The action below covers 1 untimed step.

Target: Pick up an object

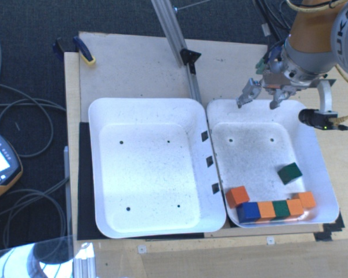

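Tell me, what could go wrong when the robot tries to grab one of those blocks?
The gripper hangs open over the right bin's far rim, away from the blocks. The row of blocks sits packed against the near wall, so fingers may not fit between them or may bump the wall. The green block lies alone but tilted, so it might slip away.
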Motion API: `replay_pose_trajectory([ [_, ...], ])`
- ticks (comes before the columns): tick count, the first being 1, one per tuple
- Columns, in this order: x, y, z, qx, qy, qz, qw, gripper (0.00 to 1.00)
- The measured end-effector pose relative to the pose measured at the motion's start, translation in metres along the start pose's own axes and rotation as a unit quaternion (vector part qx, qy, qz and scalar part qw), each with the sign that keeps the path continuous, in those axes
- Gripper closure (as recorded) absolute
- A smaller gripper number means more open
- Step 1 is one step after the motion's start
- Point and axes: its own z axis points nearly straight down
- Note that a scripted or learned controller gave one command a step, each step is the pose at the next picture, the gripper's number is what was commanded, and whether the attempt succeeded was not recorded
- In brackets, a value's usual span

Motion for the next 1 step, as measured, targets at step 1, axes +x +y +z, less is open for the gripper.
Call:
replay_pose_trajectory([
  [1, -0.0343, -0.0255, 0.1002, 0.005, 0.0, 0.002, 1.0, 0.0],
])
